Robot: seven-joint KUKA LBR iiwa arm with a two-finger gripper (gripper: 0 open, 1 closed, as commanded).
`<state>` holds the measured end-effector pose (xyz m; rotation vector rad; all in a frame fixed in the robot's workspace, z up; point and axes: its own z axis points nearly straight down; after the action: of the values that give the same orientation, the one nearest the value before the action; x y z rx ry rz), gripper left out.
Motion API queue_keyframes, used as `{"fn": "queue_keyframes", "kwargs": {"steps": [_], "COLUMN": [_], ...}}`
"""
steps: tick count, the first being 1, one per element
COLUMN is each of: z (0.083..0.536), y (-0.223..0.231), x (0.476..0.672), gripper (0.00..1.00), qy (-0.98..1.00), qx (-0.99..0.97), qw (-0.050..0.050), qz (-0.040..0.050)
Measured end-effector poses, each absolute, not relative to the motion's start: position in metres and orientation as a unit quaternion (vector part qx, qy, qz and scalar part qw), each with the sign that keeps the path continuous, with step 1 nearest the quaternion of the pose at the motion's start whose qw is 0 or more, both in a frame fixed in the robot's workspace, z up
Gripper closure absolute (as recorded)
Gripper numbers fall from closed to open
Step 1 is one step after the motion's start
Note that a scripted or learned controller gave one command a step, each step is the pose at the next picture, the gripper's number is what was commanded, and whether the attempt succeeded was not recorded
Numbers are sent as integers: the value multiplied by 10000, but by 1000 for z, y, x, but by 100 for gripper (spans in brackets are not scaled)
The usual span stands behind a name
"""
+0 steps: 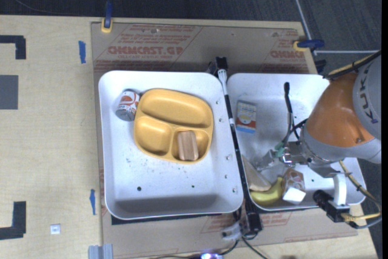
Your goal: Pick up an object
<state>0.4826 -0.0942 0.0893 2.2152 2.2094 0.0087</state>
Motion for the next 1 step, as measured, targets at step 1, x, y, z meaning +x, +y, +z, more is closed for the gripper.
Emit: {"fn": "queue_keyframes", "kwargs": {"steps": [1], "z": [101], "y": [-99], "x": [485], "gripper": [100], "qy": [7046], "qx": [7094], "qw": [148], "qz": [28]}}
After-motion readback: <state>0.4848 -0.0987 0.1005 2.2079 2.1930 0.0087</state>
